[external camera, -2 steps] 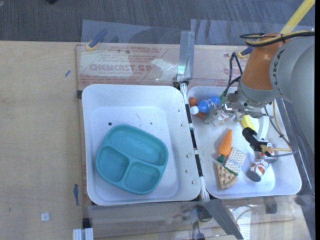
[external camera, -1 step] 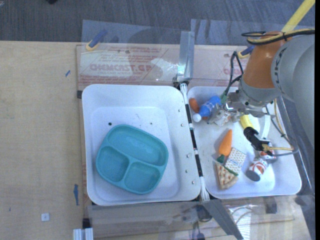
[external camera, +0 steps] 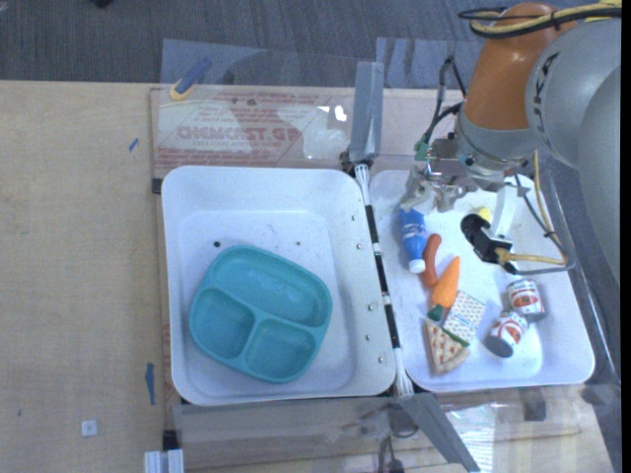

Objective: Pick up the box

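Observation:
The box is small and pale with a green dotted pattern. It lies flat in the right bin, near the middle front, between a carrot and a pizza slice. My gripper hangs over the bin's back left part, just above the top of a blue bottle. It is well behind the box and apart from it, with nothing seen in its grasp.
A red sausage lies beside the bottle. Two small cans stand right of the box. The left bin holds a teal divided plate. A raised divider separates the bins.

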Controlling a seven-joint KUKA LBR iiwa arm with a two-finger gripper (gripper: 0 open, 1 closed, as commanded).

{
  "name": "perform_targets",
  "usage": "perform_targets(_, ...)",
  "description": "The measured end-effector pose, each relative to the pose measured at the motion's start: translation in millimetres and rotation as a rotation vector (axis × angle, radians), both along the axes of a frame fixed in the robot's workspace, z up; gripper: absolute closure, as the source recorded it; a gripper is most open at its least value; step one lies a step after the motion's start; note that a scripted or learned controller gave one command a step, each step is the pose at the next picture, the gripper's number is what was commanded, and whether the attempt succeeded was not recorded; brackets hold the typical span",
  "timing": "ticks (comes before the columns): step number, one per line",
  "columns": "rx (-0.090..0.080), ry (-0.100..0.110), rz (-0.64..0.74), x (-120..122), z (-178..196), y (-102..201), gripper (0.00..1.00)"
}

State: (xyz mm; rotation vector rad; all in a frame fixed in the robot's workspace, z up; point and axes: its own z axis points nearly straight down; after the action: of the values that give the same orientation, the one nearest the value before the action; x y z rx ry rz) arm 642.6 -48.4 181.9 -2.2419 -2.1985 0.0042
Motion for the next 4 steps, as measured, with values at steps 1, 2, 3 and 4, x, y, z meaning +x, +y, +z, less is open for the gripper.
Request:
perform_targets(1,0.002,0.008,0.144,23,28,56,1.00)
perform_targets(2,0.002,0.004,0.325,-5,0,76,1.00)
perform_targets(3,0.003,0.001,0.543,-52,25,45,1.00)
perform_targets(4,0.000,-0.005,0.610,25,1,6,1.00)
